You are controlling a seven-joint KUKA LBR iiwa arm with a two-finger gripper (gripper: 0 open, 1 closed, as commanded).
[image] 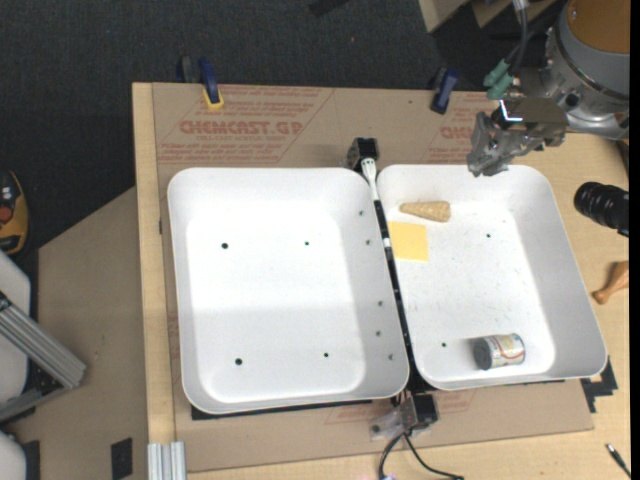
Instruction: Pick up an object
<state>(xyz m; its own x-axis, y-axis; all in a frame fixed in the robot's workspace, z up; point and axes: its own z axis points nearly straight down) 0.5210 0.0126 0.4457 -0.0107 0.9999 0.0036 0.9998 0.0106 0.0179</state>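
Over the far edge of the right bin [560, 203], the pincer [488, 160] hovers w/ nothing between its fingers; spread or pressed together, can't tell, too small and dark at this res. Candidates all in that bin: tan cone-ish piece [426, 209] nearest, yellow square [409, 240] just beside it, small can [499, 351] near the front edge. Step = approach, pre-grasp; next move prob needs lining up above one item, then straight descent.
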